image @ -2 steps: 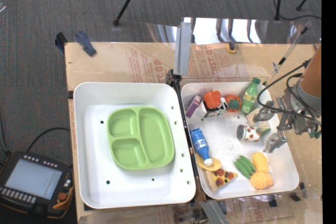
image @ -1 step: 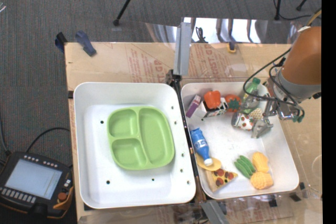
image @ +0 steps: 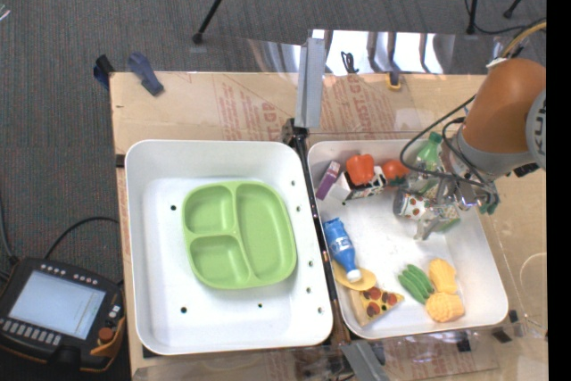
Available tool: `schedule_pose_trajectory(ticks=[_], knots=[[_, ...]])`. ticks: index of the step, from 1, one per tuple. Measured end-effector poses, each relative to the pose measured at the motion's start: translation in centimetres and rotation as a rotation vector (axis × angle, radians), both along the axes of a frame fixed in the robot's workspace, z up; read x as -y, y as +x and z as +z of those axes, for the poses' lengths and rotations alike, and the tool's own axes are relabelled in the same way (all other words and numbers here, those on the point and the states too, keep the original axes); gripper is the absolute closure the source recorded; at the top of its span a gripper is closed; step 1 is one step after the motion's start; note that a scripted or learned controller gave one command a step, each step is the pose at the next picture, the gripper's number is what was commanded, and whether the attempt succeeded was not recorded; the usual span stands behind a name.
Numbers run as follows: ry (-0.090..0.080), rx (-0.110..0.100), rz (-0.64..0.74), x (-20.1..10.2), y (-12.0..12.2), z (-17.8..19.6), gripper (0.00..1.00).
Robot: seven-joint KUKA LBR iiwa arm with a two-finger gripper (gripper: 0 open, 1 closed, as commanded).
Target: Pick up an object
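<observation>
Camera view is looking down on the tabletop (image: 205,103), and nearest the lens the front of the right bin (image: 495,299) is carrying a yellow corn-like toy (image: 443,292), a green pea pod (image: 414,282) and a pizza slice (image: 376,301) on a wooden board. Beside it, the left bin (image: 147,192) is holding a green divided plate (image: 239,233). A blue bottle (image: 342,249) is lying just above the pizza, close to the wall between the bins.

Farther back, the end effector (image: 434,211) is hanging low over the right bin's middle, right beside a small white patterned object (image: 409,205) that looks like the likeliest thing to be picked. Whether its fingers are spread or pressed together I cannot tell; cables and metal parts are cluttering that spot, and nothing is visibly sitting between them.

Behind that, a red toy (image: 360,168), a white block with dark markings (image: 365,184), a purple piece (image: 328,180) and a green item (image: 428,150) are crowding the far end.

The risk, as I judge it, is a miss: the white object is sitting off to the side of the end effector, so closing could nudge it away or catch only an edge, and it may slip on lifting. Crowded neighbours could also be knocked.
</observation>
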State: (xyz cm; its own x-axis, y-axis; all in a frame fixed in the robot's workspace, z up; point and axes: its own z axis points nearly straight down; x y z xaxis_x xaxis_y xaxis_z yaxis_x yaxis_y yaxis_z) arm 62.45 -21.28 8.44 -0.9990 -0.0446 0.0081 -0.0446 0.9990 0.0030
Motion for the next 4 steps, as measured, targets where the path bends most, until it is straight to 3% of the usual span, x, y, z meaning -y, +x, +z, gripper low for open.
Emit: schedule_pose_trajectory(ticks=[1, 2, 3, 4], knots=[[-0.001, 0.009, 0.035, 0.1, 1.9, 0.3, 0.00], [-0.001, 0.011, -0.150, -7.0, 0.7, 0.4, 0.00], [-0.015, 0.020, -0.271, -12.4, -2.6, 0.9, 0.00], [-0.006, 0.014, -0.476, -12.4, -6.1, 0.5, 0.00]])
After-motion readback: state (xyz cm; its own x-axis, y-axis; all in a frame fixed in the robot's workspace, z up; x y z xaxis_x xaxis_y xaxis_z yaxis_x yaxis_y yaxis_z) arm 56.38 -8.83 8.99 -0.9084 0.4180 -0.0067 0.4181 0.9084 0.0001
